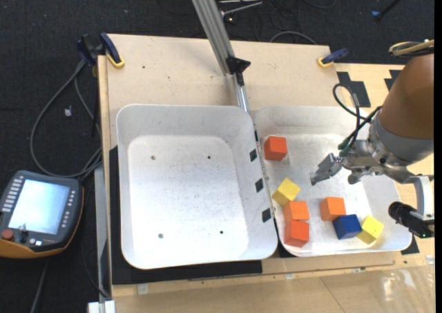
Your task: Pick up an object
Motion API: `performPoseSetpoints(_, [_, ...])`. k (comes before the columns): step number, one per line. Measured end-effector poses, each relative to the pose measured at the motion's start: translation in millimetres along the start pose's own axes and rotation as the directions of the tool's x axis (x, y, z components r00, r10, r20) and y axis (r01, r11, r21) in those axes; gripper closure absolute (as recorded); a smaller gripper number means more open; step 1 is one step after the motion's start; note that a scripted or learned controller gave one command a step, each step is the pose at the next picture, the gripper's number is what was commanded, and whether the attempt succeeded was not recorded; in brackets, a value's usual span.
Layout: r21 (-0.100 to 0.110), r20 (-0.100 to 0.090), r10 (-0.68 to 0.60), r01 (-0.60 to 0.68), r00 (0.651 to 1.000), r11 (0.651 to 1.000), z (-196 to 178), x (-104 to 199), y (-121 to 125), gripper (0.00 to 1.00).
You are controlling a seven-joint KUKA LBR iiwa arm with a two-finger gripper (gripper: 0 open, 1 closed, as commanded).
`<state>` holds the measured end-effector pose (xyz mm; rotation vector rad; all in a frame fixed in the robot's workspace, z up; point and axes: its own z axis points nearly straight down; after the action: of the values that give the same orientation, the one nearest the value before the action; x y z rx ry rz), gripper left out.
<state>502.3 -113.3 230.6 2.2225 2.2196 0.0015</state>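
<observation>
While my arm reaches in from 3 o'clock, inventory: pale wooden bench on dark carpet, cables about, pendant at 9 o'clock. Left bin beside right bin. Right bin holds: orange cube at 12 o'clock; yellow cube, tilted corner-up; three orange cubes; blue cube; yellow cube. Cubes: no long axis. My claw hangs above bin floor, pointing toward 8 o'clock, seemingly gripping nothing; its spread I cannot tell.
</observation>
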Motion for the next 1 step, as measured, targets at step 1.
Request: performPoseSetpoints(1, [-0.004, 0.003, 0.001, -0.001, 1.000, 1.000, -37.2, -22.6, -11.9, 0.00])
